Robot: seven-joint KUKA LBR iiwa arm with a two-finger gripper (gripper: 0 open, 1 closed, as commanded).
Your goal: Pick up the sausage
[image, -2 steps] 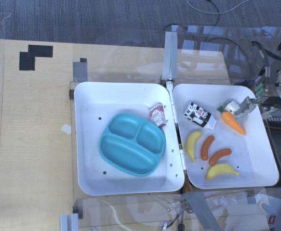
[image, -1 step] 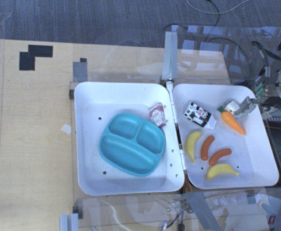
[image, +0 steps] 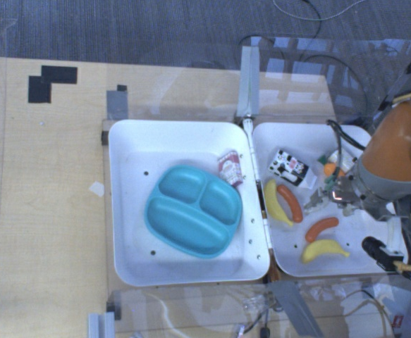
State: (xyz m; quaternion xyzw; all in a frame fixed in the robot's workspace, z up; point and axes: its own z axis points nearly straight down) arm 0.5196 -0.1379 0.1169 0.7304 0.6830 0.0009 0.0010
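Two red-orange sausages lie in the right bin [image: 374, 259]. One sausage [image: 290, 203] rests beside a yellow banana [image: 275, 204] near the bin's left wall. The other sausage [image: 321, 227] lies further right, just above a second banana [image: 325, 250]. My gripper [image: 326, 196] hangs over the middle of the right bin, between the two sausages and slightly above them. It is open, and nothing sits between its fingers. The grey arm with its orange band [image: 395, 150] reaches in from the right.
A black-and-white box [image: 288, 166] sits at the back of the right bin, with a small orange and green item [image: 330, 166] near the arm. The left bin [image: 127, 189] holds a blue divided plate [image: 193, 210] and a red packet [image: 230, 167].
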